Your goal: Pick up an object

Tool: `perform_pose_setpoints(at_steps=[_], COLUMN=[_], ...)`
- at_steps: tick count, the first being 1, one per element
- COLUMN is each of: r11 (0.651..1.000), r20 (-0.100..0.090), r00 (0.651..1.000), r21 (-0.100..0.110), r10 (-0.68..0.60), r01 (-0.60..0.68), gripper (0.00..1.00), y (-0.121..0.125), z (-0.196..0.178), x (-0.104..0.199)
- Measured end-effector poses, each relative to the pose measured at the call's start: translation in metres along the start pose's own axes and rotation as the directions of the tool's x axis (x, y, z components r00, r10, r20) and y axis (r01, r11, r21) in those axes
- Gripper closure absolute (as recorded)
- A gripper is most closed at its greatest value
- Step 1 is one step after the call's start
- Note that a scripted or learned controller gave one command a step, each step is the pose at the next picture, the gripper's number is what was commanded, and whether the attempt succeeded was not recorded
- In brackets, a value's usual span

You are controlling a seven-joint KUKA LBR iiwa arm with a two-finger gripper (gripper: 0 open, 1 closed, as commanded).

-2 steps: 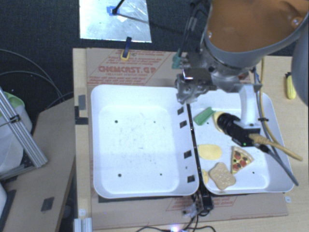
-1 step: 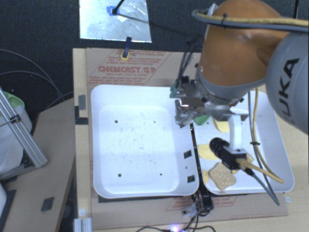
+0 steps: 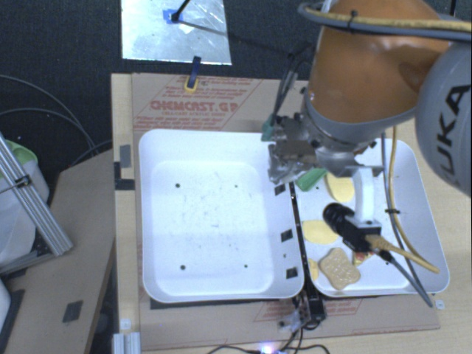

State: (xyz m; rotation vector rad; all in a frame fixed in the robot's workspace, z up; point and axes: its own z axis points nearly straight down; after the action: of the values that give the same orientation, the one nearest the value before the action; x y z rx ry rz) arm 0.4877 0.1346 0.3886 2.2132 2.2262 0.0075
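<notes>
Your gripper (image 3: 290, 164) hangs over the ridge where the two glossy white bins meet, and you cannot tell whether it is parted or closed. Just beside it in the right bin (image 3: 420, 198) lies a small green piece (image 3: 313, 178). Toward the front rim you see a flat pale-yellow disc (image 3: 341, 189), a second disc (image 3: 319, 232) and a tan, rough-faced square cracker (image 3: 339, 268). The left bin (image 3: 206, 220) has a smooth, faintly specked floor.

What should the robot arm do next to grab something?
Probably shift slightly toward the green piece and lower onto it. The gripper is right beside that piece, at the inner edge of the right bin, while the yellow slices and the cracker lie farther off.
</notes>
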Motion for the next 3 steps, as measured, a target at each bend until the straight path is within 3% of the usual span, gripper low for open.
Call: perform_pose_setpoints(at_steps=[1,2,3], r11=[1.000,1.000,1.000], r20=[-0.006,0.004,0.000], r00=[1.000,1.000,1.000], r21=[-0.015,0.014,0.000], r10=[0.001,0.006,0.000], r01=[-0.001,-0.006,0.000], gripper=[1.00,1.00,1.00], y=[0.000,-0.002,0.000], z=[-0.156,-0.036,-0.054], x=[0.003,-0.001,-0.001])
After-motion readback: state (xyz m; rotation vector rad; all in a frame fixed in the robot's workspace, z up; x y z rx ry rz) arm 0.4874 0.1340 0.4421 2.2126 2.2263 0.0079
